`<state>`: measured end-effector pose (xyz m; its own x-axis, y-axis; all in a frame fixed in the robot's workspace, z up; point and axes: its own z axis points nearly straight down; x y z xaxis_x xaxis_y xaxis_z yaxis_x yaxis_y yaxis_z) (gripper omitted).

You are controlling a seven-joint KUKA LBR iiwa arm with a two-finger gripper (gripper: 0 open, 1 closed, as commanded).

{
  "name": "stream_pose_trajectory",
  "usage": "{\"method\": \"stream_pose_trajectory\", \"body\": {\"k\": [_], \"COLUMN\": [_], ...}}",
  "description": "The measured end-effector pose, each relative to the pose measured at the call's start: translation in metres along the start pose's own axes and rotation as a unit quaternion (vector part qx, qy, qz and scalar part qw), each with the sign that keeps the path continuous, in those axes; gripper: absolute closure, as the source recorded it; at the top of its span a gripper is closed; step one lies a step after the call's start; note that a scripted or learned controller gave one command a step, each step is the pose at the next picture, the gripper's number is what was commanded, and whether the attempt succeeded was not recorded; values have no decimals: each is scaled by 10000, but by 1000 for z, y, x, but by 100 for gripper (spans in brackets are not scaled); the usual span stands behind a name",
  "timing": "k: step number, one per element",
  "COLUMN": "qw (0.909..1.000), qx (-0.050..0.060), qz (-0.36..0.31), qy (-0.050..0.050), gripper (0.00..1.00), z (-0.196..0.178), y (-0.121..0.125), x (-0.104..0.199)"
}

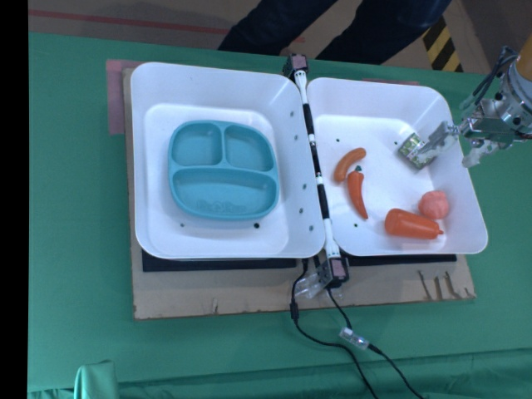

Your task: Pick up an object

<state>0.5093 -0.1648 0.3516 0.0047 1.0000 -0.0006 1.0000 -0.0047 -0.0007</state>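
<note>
The right bin [391, 94] holds an orange sausage [350, 164], a red-orange chili pepper [357, 192], an orange carrot-like toy [411, 224] and a pink ball [433, 204]. My gripper [445, 150] hovers over the bin's right side, above and to the right of the sausage. One finger [424, 146] reaches toward the bin's middle. The fingers stand open with nothing between them. The pink ball lies a little below the gripper.
The left bin [154, 98] holds a teal divided plate [222, 169]. A hinge bar [314, 165] runs between the bins. A person in dark trousers [366, 11] stands behind the bench. Cables [349, 335] trail over the green cloth in front.
</note>
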Motion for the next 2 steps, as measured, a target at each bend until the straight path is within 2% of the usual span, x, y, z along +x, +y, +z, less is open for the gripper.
{"method": "stream_pose_trajectory", "body": {"k": [1,2], "qw": [10000,9999], "qx": [-25,-145], "qz": [-5,-1], "qy": [-11,-53], "gripper": [0,0], "z": [162,167], "y": [-2,-34], "x": [13,20]}}
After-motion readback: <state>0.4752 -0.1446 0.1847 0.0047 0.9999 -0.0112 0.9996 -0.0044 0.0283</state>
